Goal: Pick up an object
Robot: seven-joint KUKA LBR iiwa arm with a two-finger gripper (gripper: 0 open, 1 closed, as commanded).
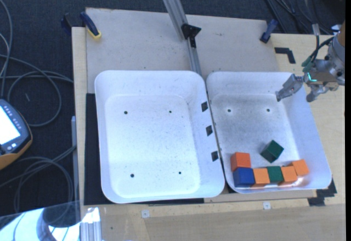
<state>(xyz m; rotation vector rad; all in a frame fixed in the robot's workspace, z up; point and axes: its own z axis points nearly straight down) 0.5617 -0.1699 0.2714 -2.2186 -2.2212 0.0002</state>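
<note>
The gripper [299, 89] hangs over the upper right corner of the right bin [321, 144], at the end of the arm [335, 59] that enters from the right edge; its 2 fingers stand apart, one grey finger [287, 89] slanting down to the left over the bin's rim and the other showing darker just to its right, with nothing between them. A small green-blue light glows on the gripper body just above the fingers. Below the gripper and slightly to its left, well apart from it, a dark green block [272, 151] lies tilted on the speckled bin floor. Further down, along the near wall of the same bin, sits a cluster of blocks: an orange block [240, 160] at the left end, a blue block [244, 177] touching it from below, then a second orange block [261, 175], a green block [275, 174], a third orange one [288, 173] and a last orange block [300, 167] at the right end, all in a row, touching. Far to the gripper's left lies the left bin [109, 124], its floor speckled with 4 dark dots. No brand, label or writing can be read anywhere.
</note>
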